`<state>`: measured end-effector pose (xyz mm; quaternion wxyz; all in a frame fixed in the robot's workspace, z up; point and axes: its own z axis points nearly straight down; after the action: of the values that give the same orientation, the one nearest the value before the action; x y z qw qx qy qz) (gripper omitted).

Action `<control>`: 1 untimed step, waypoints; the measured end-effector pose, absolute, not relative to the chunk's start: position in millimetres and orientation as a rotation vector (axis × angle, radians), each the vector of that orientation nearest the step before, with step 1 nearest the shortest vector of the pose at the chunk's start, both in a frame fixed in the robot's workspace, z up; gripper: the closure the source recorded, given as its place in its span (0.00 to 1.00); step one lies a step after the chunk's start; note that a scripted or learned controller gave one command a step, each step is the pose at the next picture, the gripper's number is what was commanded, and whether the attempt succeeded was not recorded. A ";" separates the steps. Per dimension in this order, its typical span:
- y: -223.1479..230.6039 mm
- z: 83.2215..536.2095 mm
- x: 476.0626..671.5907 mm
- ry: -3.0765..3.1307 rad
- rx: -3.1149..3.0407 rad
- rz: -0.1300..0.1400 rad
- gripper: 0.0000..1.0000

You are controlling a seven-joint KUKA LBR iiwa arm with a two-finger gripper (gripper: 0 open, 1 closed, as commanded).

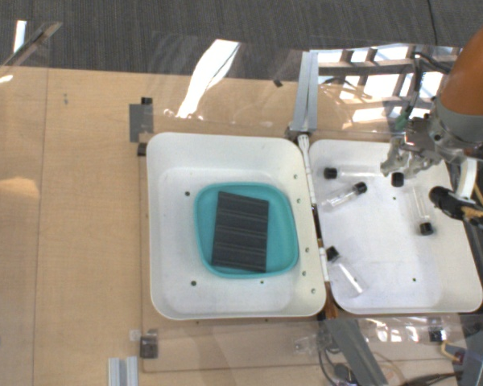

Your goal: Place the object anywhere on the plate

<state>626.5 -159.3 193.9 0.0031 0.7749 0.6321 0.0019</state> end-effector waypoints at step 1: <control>-105.6 121.9 582.1 1.931 2.477 0.003 1.00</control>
<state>582.1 -105.6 121.9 0.0005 0.7886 0.6149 0.0011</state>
